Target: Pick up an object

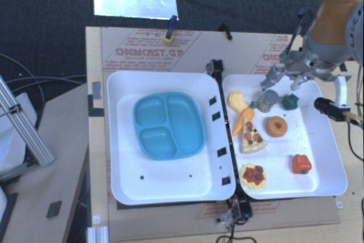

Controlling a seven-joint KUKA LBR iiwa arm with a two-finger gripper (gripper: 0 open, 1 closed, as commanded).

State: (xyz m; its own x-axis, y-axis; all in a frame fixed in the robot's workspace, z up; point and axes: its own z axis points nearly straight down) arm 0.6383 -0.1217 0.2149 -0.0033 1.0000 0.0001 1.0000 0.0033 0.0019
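Tool [284, 81], seemingly open, hovers above right bin [327, 145] with seven toy foods; one blue tray [169, 125] left.

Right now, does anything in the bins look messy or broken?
Nothing looks broken or spilled. The toy foods just lie loose in the right bin: a donut, a pizza slice, a carrot and a red pepper. The blue tray sits slightly askew in the left bin.

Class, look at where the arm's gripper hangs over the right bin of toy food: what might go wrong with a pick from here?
1. The gripper hangs between a small can and a green toy; it may close on neither.
2. The can lies against the carrot and yellow piece, so a grab could shove them.
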